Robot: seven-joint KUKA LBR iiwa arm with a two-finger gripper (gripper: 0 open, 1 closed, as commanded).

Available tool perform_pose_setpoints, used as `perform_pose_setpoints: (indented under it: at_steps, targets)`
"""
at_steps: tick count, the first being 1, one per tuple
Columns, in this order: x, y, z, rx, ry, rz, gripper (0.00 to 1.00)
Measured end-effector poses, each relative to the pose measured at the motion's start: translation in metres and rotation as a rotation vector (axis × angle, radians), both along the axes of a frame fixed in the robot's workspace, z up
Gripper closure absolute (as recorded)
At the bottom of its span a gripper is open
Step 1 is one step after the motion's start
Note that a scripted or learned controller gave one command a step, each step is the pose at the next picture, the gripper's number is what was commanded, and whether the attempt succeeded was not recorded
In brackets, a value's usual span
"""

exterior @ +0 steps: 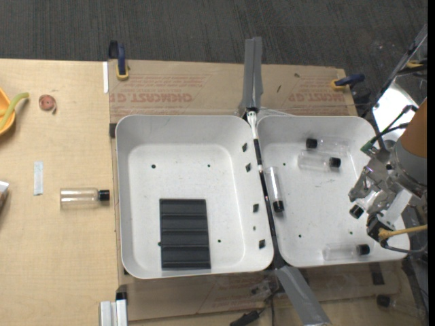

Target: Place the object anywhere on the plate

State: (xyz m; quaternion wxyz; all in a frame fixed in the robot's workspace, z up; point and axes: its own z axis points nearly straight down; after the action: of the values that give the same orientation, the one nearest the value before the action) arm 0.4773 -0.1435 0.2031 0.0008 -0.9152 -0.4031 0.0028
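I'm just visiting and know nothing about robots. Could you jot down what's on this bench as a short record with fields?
Left bin: holds a dark ribbed rectangular plate, lying flat toward the near side.
Right bin: holds several clear vials with black caps, one by the dividing wall, one toward the far side, one at the near edge.
Claw: at the right bin's right edge; nothing visibly held.
Bench left of bins: another clear vial lying on its side.
Plate status: bare, nothing placed on it yet.

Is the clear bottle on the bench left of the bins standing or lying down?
Lying down. The bottle rests on its side on the bench, black cap pointing toward the left bin.
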Motion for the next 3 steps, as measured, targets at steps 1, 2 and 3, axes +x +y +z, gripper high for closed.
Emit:
perform_pose_setpoints:
  at_steps: [1,2,3]
  targets:
    - [0.071,0.098,0.038,-0.001,0.000,-0.065,1.00]
    - [0.164,0.191,-0.013,-0.001,-0.001,0.044,1.00]
    - [0.164,0.191,-0.013,-0.002,-0.001,0.044,0.00]
